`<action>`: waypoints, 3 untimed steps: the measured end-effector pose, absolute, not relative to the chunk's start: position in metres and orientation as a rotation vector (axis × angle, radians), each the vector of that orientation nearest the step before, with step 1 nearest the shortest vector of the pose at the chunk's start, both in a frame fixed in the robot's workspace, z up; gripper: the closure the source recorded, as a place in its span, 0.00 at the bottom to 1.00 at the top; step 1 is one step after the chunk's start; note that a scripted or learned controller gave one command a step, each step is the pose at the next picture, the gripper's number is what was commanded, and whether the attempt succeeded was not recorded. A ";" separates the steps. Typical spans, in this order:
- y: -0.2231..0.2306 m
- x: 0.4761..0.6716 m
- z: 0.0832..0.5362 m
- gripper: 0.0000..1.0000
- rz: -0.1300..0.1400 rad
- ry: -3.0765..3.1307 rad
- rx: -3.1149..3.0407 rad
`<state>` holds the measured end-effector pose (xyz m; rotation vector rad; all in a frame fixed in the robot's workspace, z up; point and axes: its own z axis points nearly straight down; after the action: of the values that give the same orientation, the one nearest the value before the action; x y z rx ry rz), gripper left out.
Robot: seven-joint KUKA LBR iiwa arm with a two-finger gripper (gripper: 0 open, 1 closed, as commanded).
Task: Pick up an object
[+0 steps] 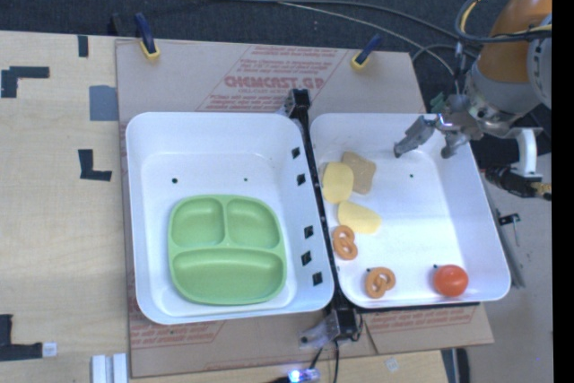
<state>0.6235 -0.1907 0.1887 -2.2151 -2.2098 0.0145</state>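
Brown cardboard sheet (260, 76) covers the bench top beneath both bins, held at its far edge by two clamps, one at the left (144, 36) and one at the right (365, 55). Pale wood bench surface (54, 193) with dark tape marks lies to the left of the cardboard.

Left bin (143, 139): white, shallow. It contains a green divided plate (227, 248) with three compartments, lying flat in the near half of the bin.

Right bin (466, 202): white, shallow, set directly against the left bin along a dark divider strip (309, 193). Its contents sit mostly toward the left and near sides.

Arm (516, 40): grey with orange band, entering from the right, above the far right corner of the right bin. Gripper (430, 137) hangs over the far right part of that bin, its two fingers spread apart with nothing between them.

Objects in the right bin, in order of size:
- Tan slice of toast (361, 170), far left area, partly under the next item.
- Pale yellow round piece (336, 182), overlapping the toast's left edge.
- Second pale yellow piece (360, 216), just nearer than the first.
- Red tomato (450, 280), near right corner, well apart from the others.
- Orange pretzel (379, 282), near edge, left of the tomato.
- Second orange pretzel (344, 242), against the left wall, just below the second yellow piece.

All objects rest on the bin floor, apart from the gripper.
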 end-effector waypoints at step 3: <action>-0.186 0.628 0.084 0.00 0.000 -2.225 -2.222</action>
<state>0.6276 -0.1860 0.0840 -2.2218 -2.2249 0.0002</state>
